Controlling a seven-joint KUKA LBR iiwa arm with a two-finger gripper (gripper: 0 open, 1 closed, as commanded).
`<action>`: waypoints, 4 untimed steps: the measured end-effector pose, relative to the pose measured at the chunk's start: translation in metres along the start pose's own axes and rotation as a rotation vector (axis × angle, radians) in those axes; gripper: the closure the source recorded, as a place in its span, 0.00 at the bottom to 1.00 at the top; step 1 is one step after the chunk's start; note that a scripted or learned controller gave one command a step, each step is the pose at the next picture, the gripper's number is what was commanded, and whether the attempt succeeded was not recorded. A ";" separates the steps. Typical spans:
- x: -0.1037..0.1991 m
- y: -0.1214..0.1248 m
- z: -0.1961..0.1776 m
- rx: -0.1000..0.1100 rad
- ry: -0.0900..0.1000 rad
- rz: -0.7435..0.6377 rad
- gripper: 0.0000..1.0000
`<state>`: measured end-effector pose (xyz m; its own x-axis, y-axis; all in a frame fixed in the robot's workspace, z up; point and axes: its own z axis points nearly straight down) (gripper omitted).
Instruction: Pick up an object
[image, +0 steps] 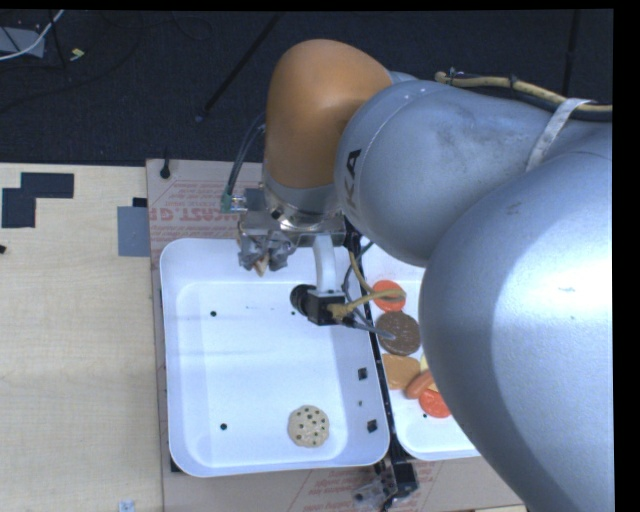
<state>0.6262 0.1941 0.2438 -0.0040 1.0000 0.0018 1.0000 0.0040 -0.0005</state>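
One candidate sits alone in the left bin (190, 440): a round speckled cookie (308, 426) near the front wall, flat on the floor, nothing touching it. The gripper (264, 257) hangs over the back rim of that same bin, well apart from the cookie, fingers pointing down with only a narrow gap between the tips and nothing held (looks nearly closed, though the tips are small from here). The right bin (440, 450) holds a cluster of orange, red and brown round pieces (400, 335), mostly hidden under the arm (480, 230), so the cookie looks like the cleaner target. To do it well: open the fingers wide before descending, centre over the cookie, come straight down, and keep the finger line clear of the front wall. A flat disc gives little to grab, so the fingers likely need to reach the floor and close across its edge.
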 end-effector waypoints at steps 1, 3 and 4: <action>0.052 0.019 -0.140 -0.010 0.003 0.001 1.00; 0.051 -0.145 -0.145 0.021 -0.008 0.000 1.00; 0.051 -0.100 -0.237 -0.006 0.000 0.001 1.00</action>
<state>0.5261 0.2446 0.4809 -0.0030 1.0000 0.0019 1.0000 0.0030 0.0054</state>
